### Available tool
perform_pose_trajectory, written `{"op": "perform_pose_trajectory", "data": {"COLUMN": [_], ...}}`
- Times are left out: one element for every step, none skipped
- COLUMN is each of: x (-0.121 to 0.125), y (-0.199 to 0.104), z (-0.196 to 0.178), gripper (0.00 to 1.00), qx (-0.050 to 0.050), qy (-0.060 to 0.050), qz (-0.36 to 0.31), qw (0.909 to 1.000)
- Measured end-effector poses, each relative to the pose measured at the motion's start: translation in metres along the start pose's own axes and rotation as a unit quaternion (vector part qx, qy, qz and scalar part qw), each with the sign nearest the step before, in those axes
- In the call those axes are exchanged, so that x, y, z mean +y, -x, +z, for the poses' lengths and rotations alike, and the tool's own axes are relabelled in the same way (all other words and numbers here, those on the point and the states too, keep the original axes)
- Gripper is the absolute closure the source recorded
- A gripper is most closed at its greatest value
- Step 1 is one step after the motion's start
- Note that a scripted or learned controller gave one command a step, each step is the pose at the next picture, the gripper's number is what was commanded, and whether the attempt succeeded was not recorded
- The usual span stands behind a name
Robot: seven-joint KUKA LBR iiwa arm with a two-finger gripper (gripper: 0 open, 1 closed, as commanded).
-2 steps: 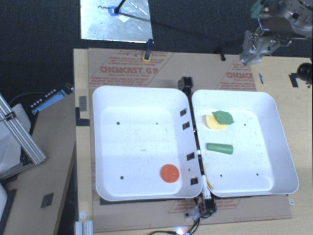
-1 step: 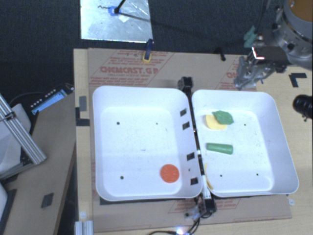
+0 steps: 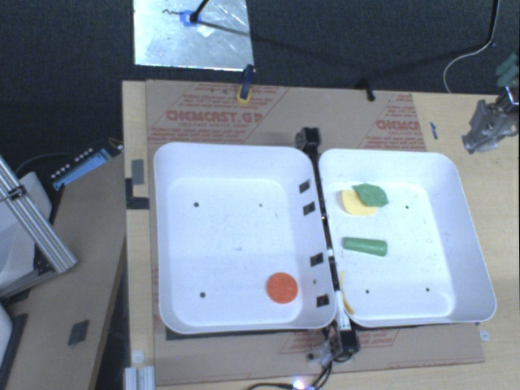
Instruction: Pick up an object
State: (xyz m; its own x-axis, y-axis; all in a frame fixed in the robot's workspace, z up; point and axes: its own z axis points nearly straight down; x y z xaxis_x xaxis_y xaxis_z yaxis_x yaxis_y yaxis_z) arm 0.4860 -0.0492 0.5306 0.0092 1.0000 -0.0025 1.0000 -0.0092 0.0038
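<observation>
Taking the right-hand shallow white plastic bin (image 3: 467, 218) as the landmark: a green cylindrical stick (image 3: 364, 246) lies flat near its middle. Farther back in that bin, a flat yellow oval piece (image 3: 355, 204) rests on the floor, with a small dark-green leaf-shaped piece (image 3: 371, 193) overlapping its right edge. A thin yellow sliver (image 3: 347, 299) sits against the bin's front-left wall. Left of this bin, touching it, the second white bin (image 3: 175, 185) holds a round orange disc (image 3: 283, 288) near its front. The metal claw (image 3: 487, 128) hangs beyond the landmark bin's back-right corner, above the surface (image 3: 89, 242); I cannot tell how wide it is.
</observation>
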Motion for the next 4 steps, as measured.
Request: {"op": "perform_pose_trajectory", "data": {"x": [0.0,0.001,0.001,0.002], "y": [0.086,0.162,0.062,0.068], "z": [-0.002,-0.004,0.144,0.029], "gripper": [1.0,1.0,1.0,1.0], "qx": [-0.001,-0.001,0.004,0.0], "qy": [0.0,0.0,-0.008,0.006], "qz": [-0.001,-0.002,-0.011,-0.007], "qw": [1.0,1.0,0.9999,1.0]}}
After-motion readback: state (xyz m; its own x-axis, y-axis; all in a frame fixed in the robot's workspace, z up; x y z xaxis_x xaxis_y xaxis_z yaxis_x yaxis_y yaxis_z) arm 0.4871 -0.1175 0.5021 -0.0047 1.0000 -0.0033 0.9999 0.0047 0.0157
